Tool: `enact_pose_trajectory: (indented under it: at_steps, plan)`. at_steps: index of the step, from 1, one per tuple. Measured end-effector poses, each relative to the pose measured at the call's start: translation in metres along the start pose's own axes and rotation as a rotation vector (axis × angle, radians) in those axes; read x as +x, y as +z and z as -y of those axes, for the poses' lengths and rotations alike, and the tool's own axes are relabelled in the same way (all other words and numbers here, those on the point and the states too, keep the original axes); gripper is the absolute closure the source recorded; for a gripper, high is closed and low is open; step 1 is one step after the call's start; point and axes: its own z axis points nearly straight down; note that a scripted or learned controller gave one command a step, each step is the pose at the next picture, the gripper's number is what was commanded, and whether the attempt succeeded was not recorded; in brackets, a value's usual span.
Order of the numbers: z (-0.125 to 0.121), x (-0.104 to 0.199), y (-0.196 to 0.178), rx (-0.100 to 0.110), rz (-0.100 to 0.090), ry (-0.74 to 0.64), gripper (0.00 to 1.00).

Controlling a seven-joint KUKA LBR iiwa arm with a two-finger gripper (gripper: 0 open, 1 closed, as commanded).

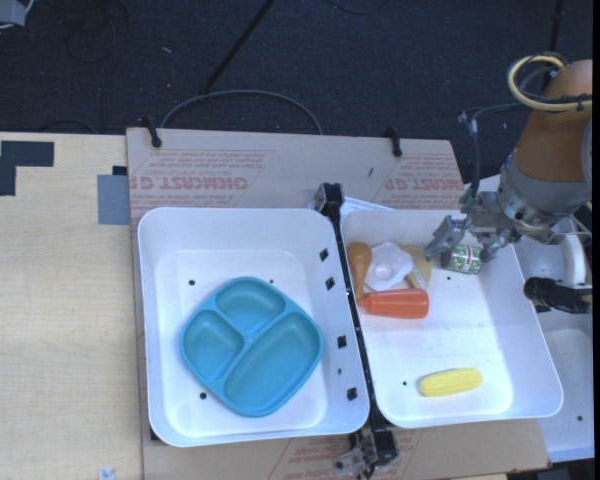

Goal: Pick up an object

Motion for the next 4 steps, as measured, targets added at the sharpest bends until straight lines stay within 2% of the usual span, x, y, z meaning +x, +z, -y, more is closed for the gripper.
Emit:
enact_pose_trajectory:
  at_steps: [1,4]
  plan:
    - [-0.003,0.0,-0.008,-0.013,0.002,-0.002,0.0]
    - [-0.012,-0.002,0.125,-0.014,0.002,-0.001,0.0]
